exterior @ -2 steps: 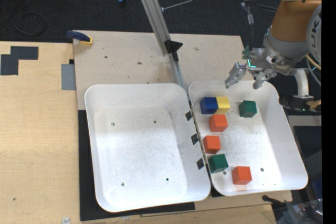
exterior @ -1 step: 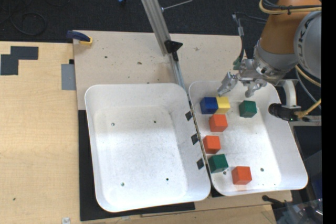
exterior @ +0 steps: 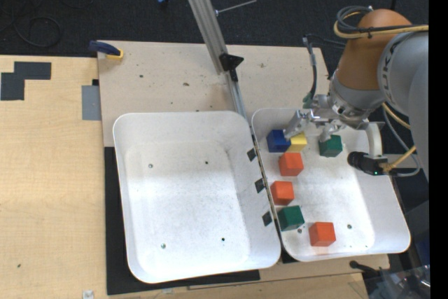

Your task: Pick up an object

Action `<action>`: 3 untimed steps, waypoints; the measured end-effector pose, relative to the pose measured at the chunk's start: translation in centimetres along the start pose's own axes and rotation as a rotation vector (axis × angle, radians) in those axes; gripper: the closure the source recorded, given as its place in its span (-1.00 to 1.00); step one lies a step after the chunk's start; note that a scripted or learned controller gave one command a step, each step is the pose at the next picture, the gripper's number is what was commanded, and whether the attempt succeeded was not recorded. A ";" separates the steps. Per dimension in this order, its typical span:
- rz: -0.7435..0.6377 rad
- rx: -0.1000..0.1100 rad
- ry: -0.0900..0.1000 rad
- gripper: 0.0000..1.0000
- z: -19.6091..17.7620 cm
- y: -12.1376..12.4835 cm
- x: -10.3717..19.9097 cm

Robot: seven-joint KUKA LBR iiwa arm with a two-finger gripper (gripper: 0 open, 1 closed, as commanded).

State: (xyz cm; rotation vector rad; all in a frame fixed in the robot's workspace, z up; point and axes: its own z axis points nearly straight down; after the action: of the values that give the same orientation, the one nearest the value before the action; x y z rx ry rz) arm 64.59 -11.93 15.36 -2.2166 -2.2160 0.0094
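In the right bin (exterior: 392, 220), seven cubes are lying on the white floor. A blue cube (exterior: 277, 141) is sitting near the far left corner, with a yellow cube (exterior: 299, 143) touching its right side. A dark green cube (exterior: 330, 145) is resting to the right of the yellow one, apart from it. An orange cube (exterior: 291, 164) is lying just in front of the yellow cube, and a second orange cube (exterior: 283, 191) is sitting nearer the camera, close to the bin's left wall. A green cube (exterior: 291, 218) is resting just in front of that, against the same wall, and a third orange cube (exterior: 322, 234) is lying to its right near the front rim.

The arm (exterior: 374, 66) is reaching in from the right, its orange band showing above the wrist. The gripper (exterior: 318, 124) is hanging over the far end of the right bin, above the gap between the yellow and dark green cubes. Whether the jaws are open or closed cannot be told from this angle; no cube is visibly sitting between them.

The left bin (exterior: 189, 192) is standing beside the right one on the counter (exterior: 49, 164). A slanted metal rail (exterior: 206, 17) is running from the far edge down toward the seam between the bins.
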 end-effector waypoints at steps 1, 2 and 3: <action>0.000 -0.012 0.004 -1.00 3.6 0.5 -0.1; 0.003 -0.017 -0.001 1.00 2.2 0.6 -0.4; 0.000 -0.014 -0.002 1.00 -4.2 0.8 -0.4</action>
State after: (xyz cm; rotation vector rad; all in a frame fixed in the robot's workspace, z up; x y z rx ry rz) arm 65.46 -12.32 19.53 -2.2240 -2.2240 -0.0038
